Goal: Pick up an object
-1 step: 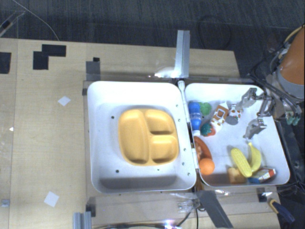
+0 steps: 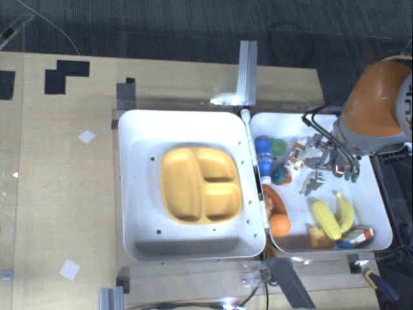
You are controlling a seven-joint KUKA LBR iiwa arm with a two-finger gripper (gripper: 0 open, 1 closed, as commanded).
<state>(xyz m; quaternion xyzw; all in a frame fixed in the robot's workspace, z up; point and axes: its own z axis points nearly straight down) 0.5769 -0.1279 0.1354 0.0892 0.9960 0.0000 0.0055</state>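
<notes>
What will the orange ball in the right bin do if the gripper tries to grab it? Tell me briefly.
The orange ball looks round and smooth, so it would probably roll or slip from a loose pinch. It sits near the right bin wall beside a reddish item, which may limit rolling but crowd the gripper. It is likely light, being small.

Your arm (image 2: 381,108) enters from right edge — orange band uppermost, grey wrist below it, angled down and leftward. Black cables loop off wrist toward gripper. Gripper (image 2: 314,181) hangs low, metal fingers (image 2: 310,187) pointing down-left — you see nothing between them. Whether they stand parted or closed is unclear from here.
</notes>
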